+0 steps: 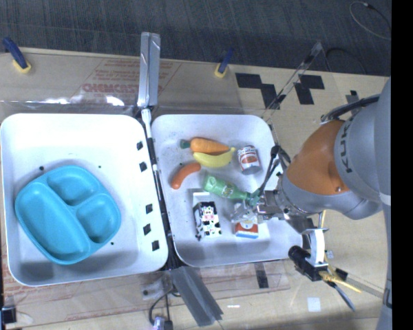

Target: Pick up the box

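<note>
Grip across the rigid, light box (pixel 206 220) (cow print, 9 o'clock from gripper (pixel 251 215)) by its long sides. Gripper state: cannot tell.

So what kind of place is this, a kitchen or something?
More likely a robot test lab: a grey and orange arm reaches over two white bins, one holding toy food like a carrot and banana.

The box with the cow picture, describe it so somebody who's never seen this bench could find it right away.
Look in the right-hand white bin, on the side nearest the divider between the two bins. The cow box lies there, below the green bottle. It alone is black and white, with a cartoon cow on top.
</note>
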Motion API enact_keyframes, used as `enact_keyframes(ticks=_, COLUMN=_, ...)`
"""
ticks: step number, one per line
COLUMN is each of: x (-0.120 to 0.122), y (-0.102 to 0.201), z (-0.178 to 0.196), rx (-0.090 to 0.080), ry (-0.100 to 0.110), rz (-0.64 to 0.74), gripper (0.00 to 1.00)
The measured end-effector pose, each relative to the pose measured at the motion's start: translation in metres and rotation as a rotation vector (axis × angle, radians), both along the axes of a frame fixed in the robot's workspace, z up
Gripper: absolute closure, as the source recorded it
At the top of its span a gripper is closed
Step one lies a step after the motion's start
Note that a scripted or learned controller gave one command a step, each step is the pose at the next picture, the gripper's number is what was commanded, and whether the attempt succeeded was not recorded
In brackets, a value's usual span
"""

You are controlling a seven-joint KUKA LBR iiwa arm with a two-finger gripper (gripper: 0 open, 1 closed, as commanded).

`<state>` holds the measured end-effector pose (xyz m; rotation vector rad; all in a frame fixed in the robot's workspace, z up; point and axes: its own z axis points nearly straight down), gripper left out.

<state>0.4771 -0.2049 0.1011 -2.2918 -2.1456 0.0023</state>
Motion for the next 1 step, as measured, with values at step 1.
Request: enact_keyframes(ticks=1, x=0.0359, y=0.0565, z=0.1143, rx=0.0, ry=-0.001, rz=0.158, gripper=1.0)
